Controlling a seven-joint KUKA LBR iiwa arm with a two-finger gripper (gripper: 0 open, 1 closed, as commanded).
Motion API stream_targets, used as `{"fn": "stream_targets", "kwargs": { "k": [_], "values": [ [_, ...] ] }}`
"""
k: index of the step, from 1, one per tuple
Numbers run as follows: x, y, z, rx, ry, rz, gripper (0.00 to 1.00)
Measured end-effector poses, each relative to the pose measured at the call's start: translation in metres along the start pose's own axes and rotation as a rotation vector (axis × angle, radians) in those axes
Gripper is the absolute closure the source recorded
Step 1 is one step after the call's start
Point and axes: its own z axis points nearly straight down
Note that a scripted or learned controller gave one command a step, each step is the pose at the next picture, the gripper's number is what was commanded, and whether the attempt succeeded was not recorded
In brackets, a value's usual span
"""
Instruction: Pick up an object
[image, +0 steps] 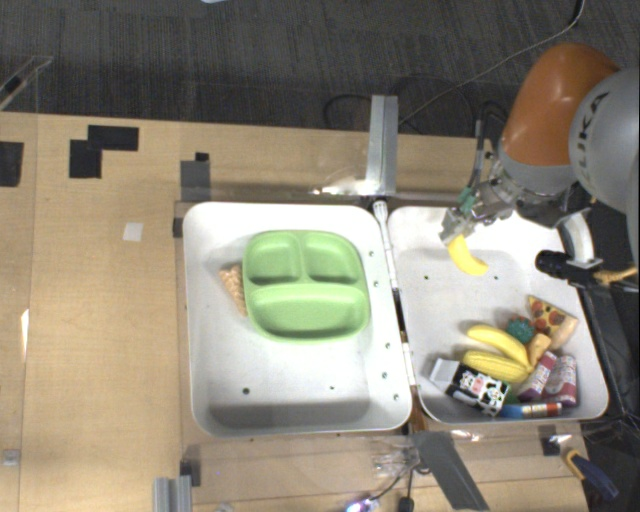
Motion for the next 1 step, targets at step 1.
{"fn": "stream_targets", "kwargs": {
  "k": [1],
  "values": [
    [-0.0314, -0.0043, -0.0701, -0.002, -0.001, 0.129, 1.0]
  ]
}}
